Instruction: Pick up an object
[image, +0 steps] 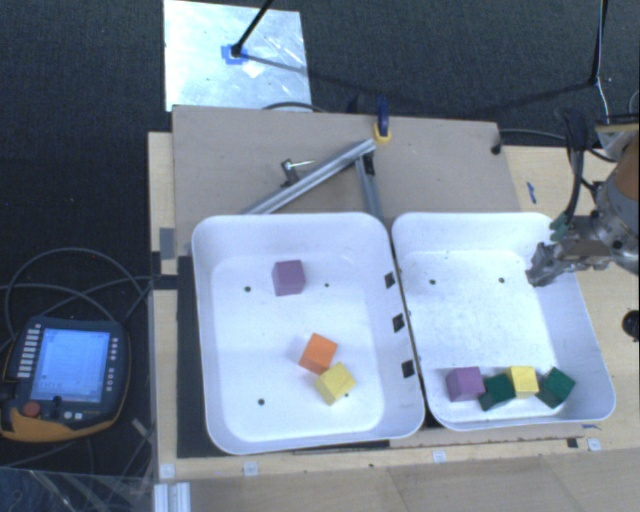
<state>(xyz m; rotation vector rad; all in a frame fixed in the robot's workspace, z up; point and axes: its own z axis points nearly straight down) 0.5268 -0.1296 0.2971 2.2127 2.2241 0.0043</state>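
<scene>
Blocks (319, 352) in both white bins (300, 228)

- Purple cube (288, 277): in the left bin (215, 330), toward its far side, flat on the floor, well apart from the others.
- Orange cube (319, 352): left bin, nearer the front, turned at an angle.
- Yellow cube (336, 383): left bin, touching the orange cube's near corner, also turned.
- Second purple cube (464, 383): right bin (590, 340), front edge, leftmost of a row.
- Dark green cube (495, 391): just beside that purple one, touching it.
- Second yellow cube (524, 380): next in the row, against the green.
- Second dark green cube (556, 386): row's right end, near the bin's front corner.
</scene>
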